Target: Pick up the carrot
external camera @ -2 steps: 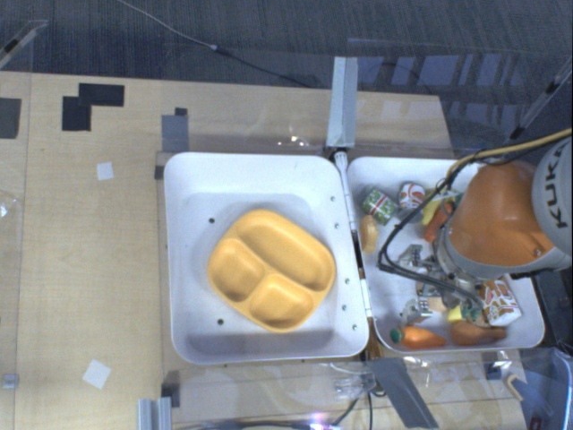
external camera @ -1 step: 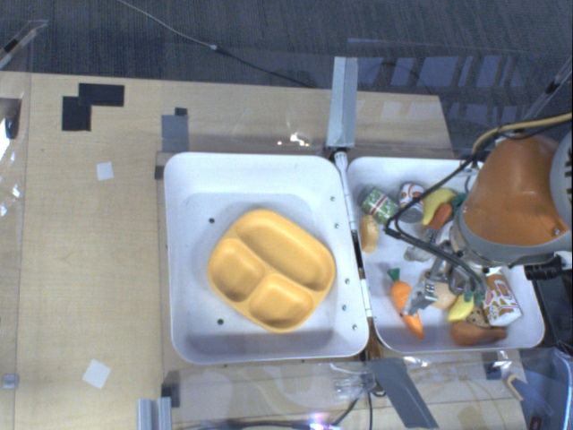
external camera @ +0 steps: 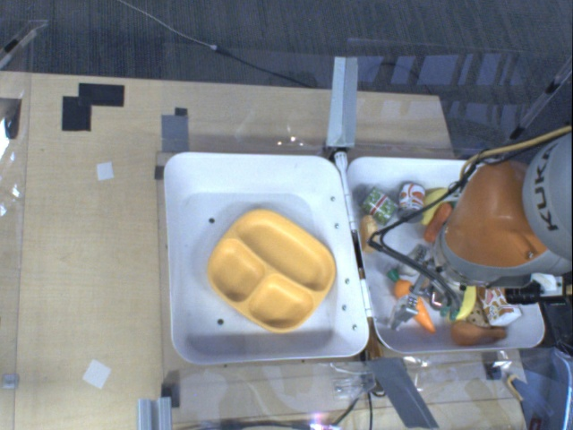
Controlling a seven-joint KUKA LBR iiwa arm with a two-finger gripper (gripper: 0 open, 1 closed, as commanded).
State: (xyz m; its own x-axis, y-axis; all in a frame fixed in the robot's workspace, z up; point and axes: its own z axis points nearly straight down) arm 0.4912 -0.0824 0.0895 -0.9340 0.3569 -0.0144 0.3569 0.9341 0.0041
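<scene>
In the right bin (external camera: 376, 173), an orange carrot (external camera: 425, 319) lies near the front wall, partly covered by the arm. A smaller orange piece (external camera: 402, 287) sits just behind and left of it. My gripper (external camera: 410, 309) hangs low over the bin's front left part, right beside the carrot and seemingly touching it. The grey wrist with its orange band (external camera: 488, 222) hides much of the bin's middle and right.
The left bin (external camera: 188, 240) holds a yellow divided plate (external camera: 270, 269). Around the arm in the right bin lie a green-labelled can (external camera: 379, 206), a red-and-white can (external camera: 411, 194), a banana (external camera: 466, 303), a printed packet (external camera: 495, 306) and a brown-orange item (external camera: 470, 333).
</scene>
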